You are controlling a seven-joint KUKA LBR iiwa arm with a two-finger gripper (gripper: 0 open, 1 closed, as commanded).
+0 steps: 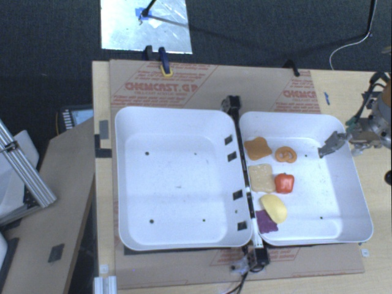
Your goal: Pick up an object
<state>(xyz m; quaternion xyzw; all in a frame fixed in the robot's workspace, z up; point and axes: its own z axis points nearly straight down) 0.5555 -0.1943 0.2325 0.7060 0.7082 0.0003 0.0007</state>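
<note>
Several toy foods lie along the left side of the right bin (343,225). They are an orange blob (257,147), a small pretzel (285,155), a beige bread slice (262,177), a red pepper (284,182), a yellow lemon (274,207) and a purple piece (266,222). My gripper (329,146) hangs over the bin's upper right part, close to its far right corner. It is well to the right of the pretzel, apart from every object, with nothing seen in it.
The left bin (177,176) sits beside the right one, with black clips (236,158) along the shared wall. Both rest on a cardboard sheet (184,84) on the bench. A metal plate (147,17) lies behind, and a cable (355,38) trails at the back right.
</note>
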